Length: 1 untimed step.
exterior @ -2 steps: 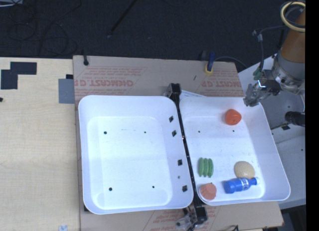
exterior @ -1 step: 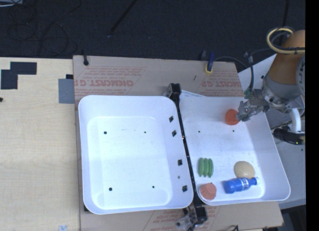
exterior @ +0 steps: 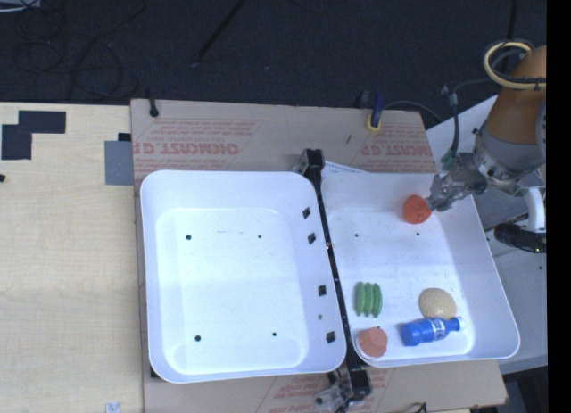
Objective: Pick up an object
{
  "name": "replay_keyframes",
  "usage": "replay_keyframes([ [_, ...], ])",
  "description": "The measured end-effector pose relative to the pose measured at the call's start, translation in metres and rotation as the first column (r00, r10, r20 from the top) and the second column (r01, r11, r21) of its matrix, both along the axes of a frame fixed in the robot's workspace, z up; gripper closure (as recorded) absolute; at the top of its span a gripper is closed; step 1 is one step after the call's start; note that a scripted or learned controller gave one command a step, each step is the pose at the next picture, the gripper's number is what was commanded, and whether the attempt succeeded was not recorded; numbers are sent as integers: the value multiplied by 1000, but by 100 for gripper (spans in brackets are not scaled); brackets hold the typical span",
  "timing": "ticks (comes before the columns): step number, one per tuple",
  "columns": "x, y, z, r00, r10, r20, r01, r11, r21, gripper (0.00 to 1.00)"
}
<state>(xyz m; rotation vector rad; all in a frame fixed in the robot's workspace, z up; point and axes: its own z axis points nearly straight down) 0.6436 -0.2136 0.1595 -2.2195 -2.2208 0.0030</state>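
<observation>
**Inspector:** Camera view, fixed overhead. Two white bins sit side by side on the bench. The left bin [exterior: 232, 282] carries no objects; the right bin [exterior: 486, 268] carries five. The grey arm [exterior: 513, 126] enters from the right, and its gripper [exterior: 440, 195] sits at the far end of the right bin.

**Clerk:** What is at the gripper?

**Inspector:** A red-orange ball [exterior: 416, 210], round and tomato-like; I cannot name it more exactly. It touches the gripper tip on the side toward the divider. Whether it sits between the fingers or merely beside them, I cannot tell, so the gripper's state goes down as undetermined.

**Clerk:** And the rest?

**Inspector:** Grouped at the near end, well apart from the gripper: a ribbed green piece [exterior: 368, 299], a beige rounded lump [exterior: 437, 302], a blue bottle [exterior: 428, 330] lying on its side just in front of the lump, and a pinkish-red disc [exterior: 373, 342] in the near corner by the divider.

**Clerk:** Why the ball?

**Inspector:** My judgement: it stands alone, with bare floor round it, so the fingers can approach without fouling a neighbour. The near group is crowded, the bottle almost against the lump.

**Clerk:** Risk?

**Inspector:** A round thing may roll away from a closing finger. Grasp unconfirmed.
</observation>
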Motion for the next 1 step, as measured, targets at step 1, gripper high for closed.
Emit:
replay_keyframes([
  [1,-29,1,-11,1000,-1,-3,1,1000,1,100],
])
